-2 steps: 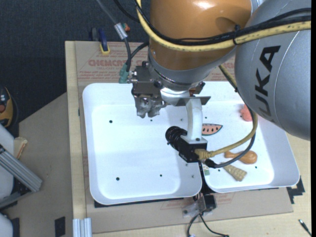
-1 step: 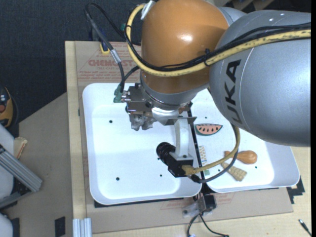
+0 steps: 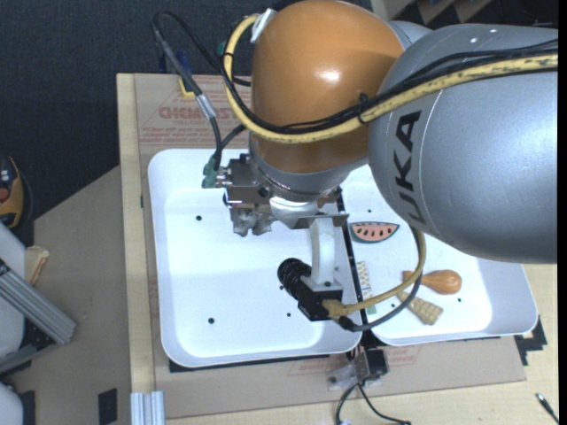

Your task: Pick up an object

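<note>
The metal tool (image 3: 251, 209) hangs over the smooth left bin (image 3: 190, 264), mostly hidden under the glossy orange wrist; I cannot tell its state. To its right, in the other bin (image 3: 496, 312), lie a watermelon slice (image 3: 373, 231), a wooden spoon (image 3: 436, 282) and a ridged waffle piece (image 3: 425, 310).

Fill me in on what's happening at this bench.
A KUKA arm reaches in from the right and hangs over the left bin, its gripper low near that bin's back. Nothing shows between its fingers. The right bin holds a watermelon slice, a wooden spoon and a waffle-like piece, all untouched.
</note>
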Available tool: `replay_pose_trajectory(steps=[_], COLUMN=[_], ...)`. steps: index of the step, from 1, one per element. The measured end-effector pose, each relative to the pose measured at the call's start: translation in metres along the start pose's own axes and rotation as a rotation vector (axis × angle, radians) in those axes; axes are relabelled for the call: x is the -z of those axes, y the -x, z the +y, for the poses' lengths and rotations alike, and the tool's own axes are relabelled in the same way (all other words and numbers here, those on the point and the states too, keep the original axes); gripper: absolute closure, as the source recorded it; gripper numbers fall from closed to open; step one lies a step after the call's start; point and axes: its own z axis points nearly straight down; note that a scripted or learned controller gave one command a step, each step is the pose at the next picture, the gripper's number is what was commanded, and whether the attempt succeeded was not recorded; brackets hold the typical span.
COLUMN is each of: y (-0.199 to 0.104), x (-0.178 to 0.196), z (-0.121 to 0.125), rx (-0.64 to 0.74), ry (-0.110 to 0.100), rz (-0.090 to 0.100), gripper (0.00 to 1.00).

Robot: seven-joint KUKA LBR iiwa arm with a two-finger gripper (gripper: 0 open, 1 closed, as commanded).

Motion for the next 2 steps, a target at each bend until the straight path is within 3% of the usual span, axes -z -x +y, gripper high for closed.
replay_pose_trajectory(steps=[1, 2], y=[0.001, 0.0], x=[0.176, 0.067], z=[0.0, 0.002], rx=[0.003, 0.0], ry=[0.023, -0.006], rz=[0.011, -0.004], gripper=[1.0, 1.0])
